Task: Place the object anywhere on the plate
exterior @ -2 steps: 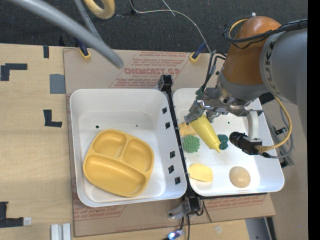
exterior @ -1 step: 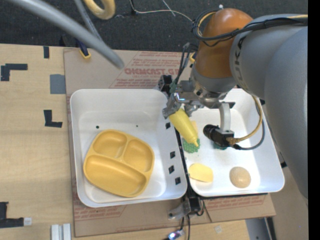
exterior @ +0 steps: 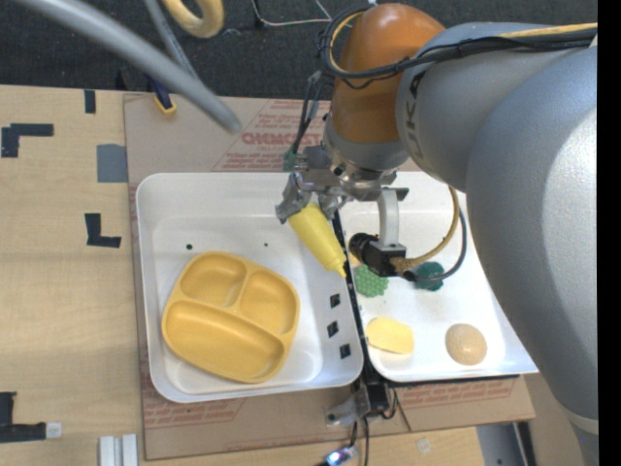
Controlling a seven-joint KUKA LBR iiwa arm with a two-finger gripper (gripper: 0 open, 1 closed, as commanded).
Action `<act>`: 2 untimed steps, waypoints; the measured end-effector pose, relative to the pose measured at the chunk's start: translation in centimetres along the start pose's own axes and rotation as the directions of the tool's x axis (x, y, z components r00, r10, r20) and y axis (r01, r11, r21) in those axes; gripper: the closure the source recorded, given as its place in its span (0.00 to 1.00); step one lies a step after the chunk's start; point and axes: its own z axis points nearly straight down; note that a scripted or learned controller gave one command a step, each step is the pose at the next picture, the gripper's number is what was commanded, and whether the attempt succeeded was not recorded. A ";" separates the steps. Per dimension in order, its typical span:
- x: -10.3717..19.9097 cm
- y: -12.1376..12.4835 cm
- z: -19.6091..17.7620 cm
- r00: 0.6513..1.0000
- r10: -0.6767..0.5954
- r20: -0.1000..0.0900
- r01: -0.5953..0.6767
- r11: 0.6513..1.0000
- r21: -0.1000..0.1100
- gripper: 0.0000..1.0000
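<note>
A yellow divided plate (exterior: 231, 316) lies in the left bin (exterior: 165, 212), toward its front. My gripper (exterior: 309, 206) hangs over the inner edge where the two bins meet, up and to the right of the plate. It is shut on the top end of a long yellow object (exterior: 320, 239), which slants down and to the right over the divide. The object's lower tip reaches the rim between the bins, and it is apart from the plate.
The right bin (exterior: 505, 343) holds a green piece (exterior: 369, 282), a pale yellow wedge (exterior: 390, 336), a tan round item (exterior: 466, 344) and a teal item (exterior: 430, 277). The big grey arm covers that bin's far right side.
</note>
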 end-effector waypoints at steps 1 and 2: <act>3.9 1.9 1.2 1.000 0.003 0.002 -0.003 1.000 0.001 1.00; 8.5 3.3 2.4 1.000 0.002 0.002 -0.002 1.000 0.000 1.00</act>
